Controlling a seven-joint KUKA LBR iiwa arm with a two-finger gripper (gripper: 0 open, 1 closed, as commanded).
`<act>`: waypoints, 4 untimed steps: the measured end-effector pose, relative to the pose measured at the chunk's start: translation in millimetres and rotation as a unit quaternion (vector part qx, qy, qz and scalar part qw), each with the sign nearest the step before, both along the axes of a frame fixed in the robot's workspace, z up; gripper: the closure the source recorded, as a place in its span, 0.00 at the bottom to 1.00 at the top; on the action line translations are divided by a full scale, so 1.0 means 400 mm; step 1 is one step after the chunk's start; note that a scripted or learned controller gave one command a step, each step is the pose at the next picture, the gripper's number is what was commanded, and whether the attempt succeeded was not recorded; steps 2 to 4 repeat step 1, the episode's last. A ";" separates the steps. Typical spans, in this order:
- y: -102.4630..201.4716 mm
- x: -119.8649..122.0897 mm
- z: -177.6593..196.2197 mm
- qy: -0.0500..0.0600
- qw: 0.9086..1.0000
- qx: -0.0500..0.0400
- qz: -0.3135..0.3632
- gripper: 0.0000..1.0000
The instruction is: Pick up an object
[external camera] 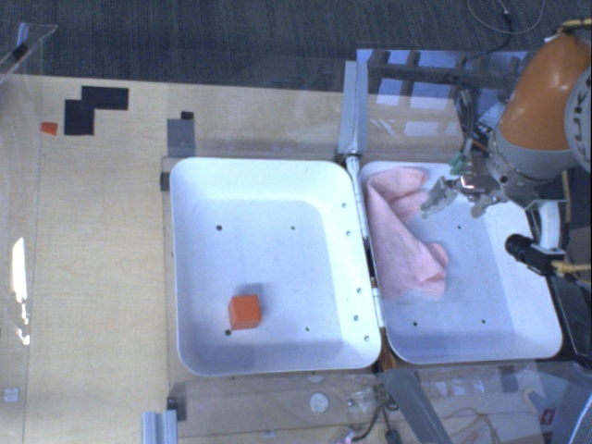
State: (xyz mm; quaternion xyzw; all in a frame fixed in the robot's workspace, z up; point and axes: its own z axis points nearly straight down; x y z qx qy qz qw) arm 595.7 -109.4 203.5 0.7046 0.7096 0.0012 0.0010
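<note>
Gripper over right bin, fingers spread apart, nothing between them, left fingertip just beside pink cloth, orange block in left bin

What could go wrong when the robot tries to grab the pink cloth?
1. The pink cloth is soft and rumpled, so the gripper might pinch just a fold that slips free.
2. The cloth lies against the right bin's left wall, so the fingers might bump the rim.
</note>
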 end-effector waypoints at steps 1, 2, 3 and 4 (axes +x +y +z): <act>-0.029 -0.048 -0.266 -0.003 0.998 -0.001 0.063 0.00; -0.029 -0.048 -0.266 -0.003 0.998 -0.001 0.063 0.00; -0.029 -0.048 -0.266 -0.003 0.998 -0.001 0.063 0.00; -0.029 -0.048 -0.266 -0.003 0.998 -0.001 0.063 0.00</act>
